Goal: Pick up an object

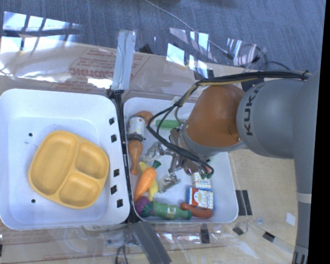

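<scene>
Grey metal and an orange band – that is my arm (267, 116), reaching in from the right and bent down over the right bin (231, 187). The letters "KU" can be read on the grey casing by the wrist. My pincer (171, 163) hangs low among the toys, metal parts pointing left and downward; I cannot tell how it stands, nor whether anything is in it, because the wrist and black cables cover much of it.

Two white bins sit side by side on the desk (258, 242). Well to the left of my pincer, in the left bin (19, 118), lies one yellow divided plate (68, 168) with three compartments.

The things to pick are all in the right bin, close around my pincer. Just below and left of it lies one orange carrot (145, 181), with a small yellow piece (153, 186) touching it. To the left stands one brown bottle-shaped toy (135, 146) with a pale top. Below it – along the bin's lower wall – lie one purple and green vegetable (159, 208) and one red sausage-like piece (198, 211). To the lower right is one small carton (201, 194) with a printed label too small to read. Above my pincer a green piece (168, 124) and an orange piece (146, 116) peek out beside the wrist.
</scene>
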`<state>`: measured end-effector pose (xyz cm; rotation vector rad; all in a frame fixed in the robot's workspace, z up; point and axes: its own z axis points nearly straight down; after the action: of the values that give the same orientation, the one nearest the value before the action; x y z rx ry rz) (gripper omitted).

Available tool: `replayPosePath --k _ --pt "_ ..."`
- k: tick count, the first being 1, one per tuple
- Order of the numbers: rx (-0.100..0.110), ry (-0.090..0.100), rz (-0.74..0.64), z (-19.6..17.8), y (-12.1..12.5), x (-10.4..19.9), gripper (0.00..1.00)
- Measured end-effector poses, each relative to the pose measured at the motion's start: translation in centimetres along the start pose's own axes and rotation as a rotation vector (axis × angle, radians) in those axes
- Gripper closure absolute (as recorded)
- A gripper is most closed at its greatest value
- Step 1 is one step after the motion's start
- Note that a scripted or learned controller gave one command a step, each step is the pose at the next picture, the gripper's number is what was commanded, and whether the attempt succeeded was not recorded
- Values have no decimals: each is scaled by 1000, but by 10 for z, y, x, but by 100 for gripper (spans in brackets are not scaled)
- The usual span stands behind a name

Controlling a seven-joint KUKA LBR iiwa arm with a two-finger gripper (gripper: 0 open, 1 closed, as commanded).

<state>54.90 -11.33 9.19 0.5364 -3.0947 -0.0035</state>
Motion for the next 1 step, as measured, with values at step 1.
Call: replayPosePath --k 1 --pt "4 -4 88 0 13 27 0"
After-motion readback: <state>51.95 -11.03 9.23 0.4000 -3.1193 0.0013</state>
